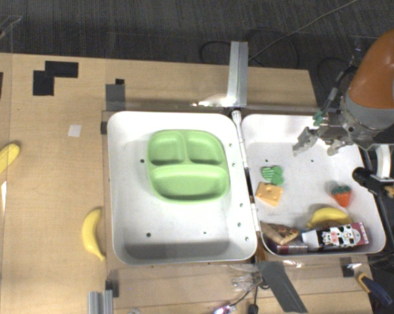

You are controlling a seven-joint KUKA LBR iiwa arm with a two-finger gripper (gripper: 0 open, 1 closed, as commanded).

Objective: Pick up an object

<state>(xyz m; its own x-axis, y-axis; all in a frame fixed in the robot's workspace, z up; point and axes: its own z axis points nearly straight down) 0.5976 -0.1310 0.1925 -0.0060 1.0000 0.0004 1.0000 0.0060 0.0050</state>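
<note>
My two-finger gripper (320, 141) hung with jaws spread and nothing between them over the right shallow white bin (295, 128), well above the small yellow plastic banana (328, 216).

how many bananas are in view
2. One banana lies in the right bin, near its front edge behind the carton. The other banana lies on the bench, left of the left bin.

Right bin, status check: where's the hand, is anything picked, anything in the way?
Hand open, over right bin far side, nothing held. Toys lie nearer: green piece, cheese, strawberry, banana. Nothing in the way.
</note>
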